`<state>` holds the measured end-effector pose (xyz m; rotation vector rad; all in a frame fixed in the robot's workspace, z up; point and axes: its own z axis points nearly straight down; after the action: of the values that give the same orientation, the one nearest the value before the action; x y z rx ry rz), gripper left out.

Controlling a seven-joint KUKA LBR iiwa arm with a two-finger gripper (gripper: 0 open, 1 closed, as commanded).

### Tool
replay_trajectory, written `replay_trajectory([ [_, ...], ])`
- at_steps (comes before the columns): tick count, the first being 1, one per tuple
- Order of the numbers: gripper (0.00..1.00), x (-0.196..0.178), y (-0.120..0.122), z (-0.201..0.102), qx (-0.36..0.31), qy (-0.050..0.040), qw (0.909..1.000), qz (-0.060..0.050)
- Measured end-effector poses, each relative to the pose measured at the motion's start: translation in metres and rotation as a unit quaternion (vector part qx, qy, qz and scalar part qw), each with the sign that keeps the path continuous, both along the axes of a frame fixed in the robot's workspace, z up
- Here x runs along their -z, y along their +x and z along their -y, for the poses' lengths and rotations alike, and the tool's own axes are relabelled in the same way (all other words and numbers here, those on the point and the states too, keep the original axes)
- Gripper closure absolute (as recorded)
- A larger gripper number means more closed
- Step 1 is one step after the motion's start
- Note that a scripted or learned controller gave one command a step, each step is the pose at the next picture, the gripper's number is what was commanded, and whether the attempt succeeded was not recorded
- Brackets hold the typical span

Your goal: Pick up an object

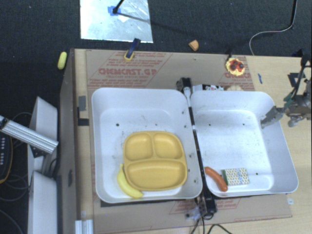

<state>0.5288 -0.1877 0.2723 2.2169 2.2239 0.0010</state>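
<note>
In the left bin lies a yellow divided plate with a yellow banana against its lower left rim. The right bin holds an orange-red sausage and a small patterned box side by side near its front wall. My gripper hangs at the right bin's right rim, far from these objects, with nothing seen between its fingers.
A small round red and yellow toy sits on the cardboard behind the right bin. A yellow piece and an orange piece lie on the dark floor. A metal sheet lies beyond the bench.
</note>
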Motion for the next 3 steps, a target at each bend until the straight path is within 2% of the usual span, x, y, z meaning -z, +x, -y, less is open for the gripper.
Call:
replay_trajectory([
  [1, 0.00, 0.173, 0.040, -0.011, 0.000, 0.0007, 1.0000, -0.002],
  [2, 0.00, 0.188, -0.015, 0.019, 0.001, -0.0002, 1.0000, 0.000],
  [3, 0.00, 0.187, 0.055, -0.028, -0.001, 0.0004, 1.0000, 0.001],
])
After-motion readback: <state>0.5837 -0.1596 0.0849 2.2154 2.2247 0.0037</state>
